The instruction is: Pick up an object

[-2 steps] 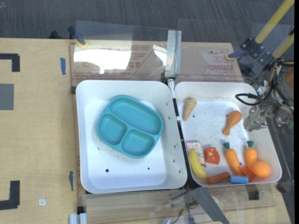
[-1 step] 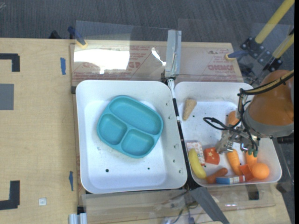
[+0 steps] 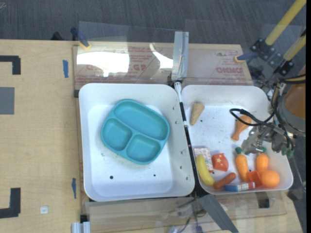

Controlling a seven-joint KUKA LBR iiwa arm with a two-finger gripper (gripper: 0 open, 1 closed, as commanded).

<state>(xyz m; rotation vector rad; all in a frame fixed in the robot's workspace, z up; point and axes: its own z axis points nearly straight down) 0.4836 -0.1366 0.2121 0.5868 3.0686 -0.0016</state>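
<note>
My gripper [image 3: 256,142] hangs low over the right side of the right bin [image 3: 214,93], reaching in from the right. It sits just right of an orange drumstick-shaped toy [image 3: 238,128] and just above two toy carrots [image 3: 242,164] [image 3: 262,161]. I see nothing held in it. An orange ball [image 3: 270,178] lies in the bin's near right corner. A yellow banana [image 3: 204,171], a red box [image 3: 220,162] and a reddish sausage [image 3: 224,180] lie along the near left part. A tan cone-shaped piece [image 3: 196,113] rests at the far left.
The left bin [image 3: 92,178] holds a teal divided plate [image 3: 135,131]. A metal divider [image 3: 180,62] and a clear panel stand behind the bins. A black cable [image 3: 243,112] loops over the right bin near the arm.
</note>
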